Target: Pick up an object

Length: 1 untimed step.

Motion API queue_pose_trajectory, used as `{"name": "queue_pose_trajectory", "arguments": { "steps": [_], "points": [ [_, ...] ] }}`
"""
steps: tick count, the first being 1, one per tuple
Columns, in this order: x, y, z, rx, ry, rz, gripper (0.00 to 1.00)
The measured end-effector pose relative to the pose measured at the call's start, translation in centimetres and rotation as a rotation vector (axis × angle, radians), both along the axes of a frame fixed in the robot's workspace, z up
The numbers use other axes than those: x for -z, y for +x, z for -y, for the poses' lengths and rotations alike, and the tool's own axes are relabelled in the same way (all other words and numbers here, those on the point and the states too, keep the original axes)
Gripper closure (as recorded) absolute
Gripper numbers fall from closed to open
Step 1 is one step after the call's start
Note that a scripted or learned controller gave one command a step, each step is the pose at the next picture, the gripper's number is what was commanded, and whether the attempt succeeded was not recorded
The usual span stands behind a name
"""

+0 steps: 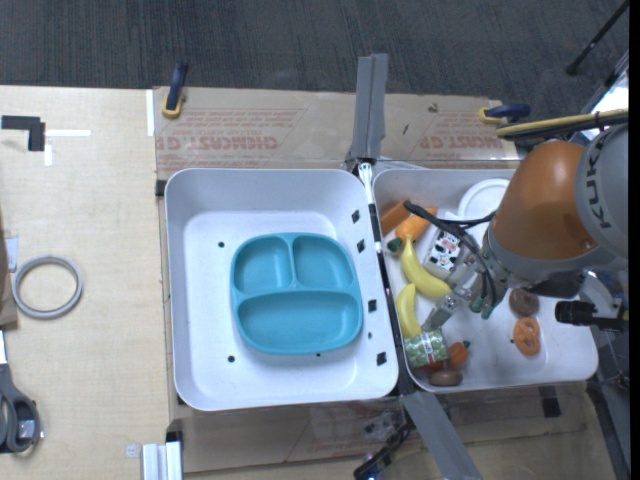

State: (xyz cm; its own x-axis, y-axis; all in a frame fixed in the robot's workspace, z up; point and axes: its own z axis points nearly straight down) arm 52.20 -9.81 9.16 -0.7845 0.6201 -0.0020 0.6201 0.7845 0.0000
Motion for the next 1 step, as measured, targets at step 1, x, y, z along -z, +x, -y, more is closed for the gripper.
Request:
{"name": "queue_pose_trajectory", "arguments": {
  "steps": [1],
  "points": [
    [0.01,4.91,-0.09,0.042,0.0,0.0,0.0]
  ]
}}
